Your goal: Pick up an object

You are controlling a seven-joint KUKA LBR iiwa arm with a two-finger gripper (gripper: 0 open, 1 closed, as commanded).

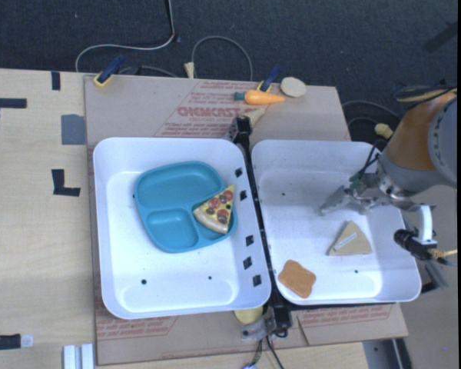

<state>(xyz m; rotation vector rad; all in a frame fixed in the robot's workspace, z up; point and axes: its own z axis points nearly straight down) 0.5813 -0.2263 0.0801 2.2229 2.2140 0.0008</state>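
Objects for picking lie across 2 shallow white bins set side by side on a cardboard sheet (215,102) on the wooden bench (31,206). In the left bin (115,283), a blue divided plate (173,194) sits toward the far right part of the floor, and a toy pizza slice (217,210) rests in the plate's right-hand compartment, close to the bin's right wall. In the right bin (307,164), a toy bread piece (297,278), orange-brown, lies in the near left corner, and a tan triangular wedge (349,240) lies toward the near right part of the floor, well apart from the bread. The gripper (336,203) is low over the right bin's floor just beyond the wedge, its 2 fingers spread a little and pointing left, with nothing between them. The grey arm (422,156) with its orange band enters over the bin's right wall. Beyond the bins, at the cardboard's far edge, lie a toy carrot (263,97) and a pale round piece (293,88), just beside each other.
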